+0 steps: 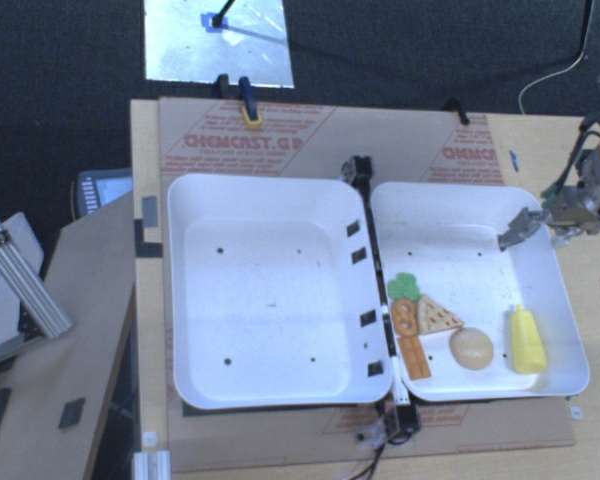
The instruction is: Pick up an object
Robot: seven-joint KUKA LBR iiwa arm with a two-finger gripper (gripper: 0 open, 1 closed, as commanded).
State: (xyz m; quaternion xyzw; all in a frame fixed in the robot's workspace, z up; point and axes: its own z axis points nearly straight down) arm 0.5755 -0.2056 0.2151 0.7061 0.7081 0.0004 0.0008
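Fingers: cannot tell their state; gripper (520, 230) hovers at right bin (460, 203) edge. Mustard bottle (525, 340) stands alone, so I judge it the easiest pick.

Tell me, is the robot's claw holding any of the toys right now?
No, nothing is held. The claw hangs over the right bin's far right edge, and the yellow bottle, beige ball and other toys lie apart from it near the front.
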